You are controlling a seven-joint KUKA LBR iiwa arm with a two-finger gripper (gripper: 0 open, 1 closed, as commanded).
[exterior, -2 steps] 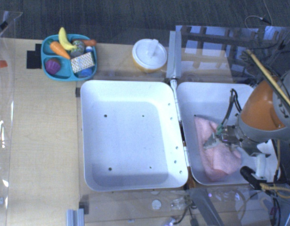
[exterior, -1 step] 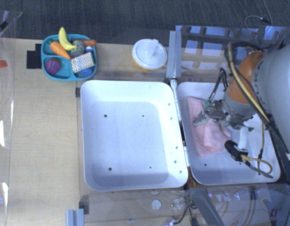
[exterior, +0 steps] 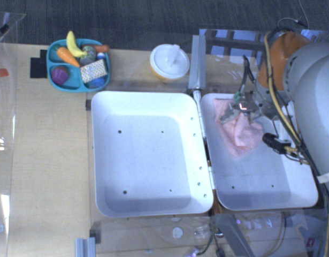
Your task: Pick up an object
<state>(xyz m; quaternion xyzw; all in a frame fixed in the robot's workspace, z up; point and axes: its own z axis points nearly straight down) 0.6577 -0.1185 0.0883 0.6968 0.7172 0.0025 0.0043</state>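
Observation:
A crumpled pink cloth [exterior: 240, 133] lies in the right white bin [exterior: 271, 189], in its far left part. My gripper [exterior: 241, 107] is right over the cloth's upper edge, its dark tip against or just above the fabric. The cloth bunches up toward the gripper, and whether it is gripped is hidden. The grey arm with its orange band [exterior: 279, 52] reaches in from the right, over the bin's far right corner.
The left white bin [exterior: 145, 154] sits beside the right one, with a metal divider between them. Behind the bins are a white lidded cup [exterior: 169, 61] and a blue tray [exterior: 78, 66] of toy food. Cables [exterior: 284, 143] hang from the arm over the right bin.

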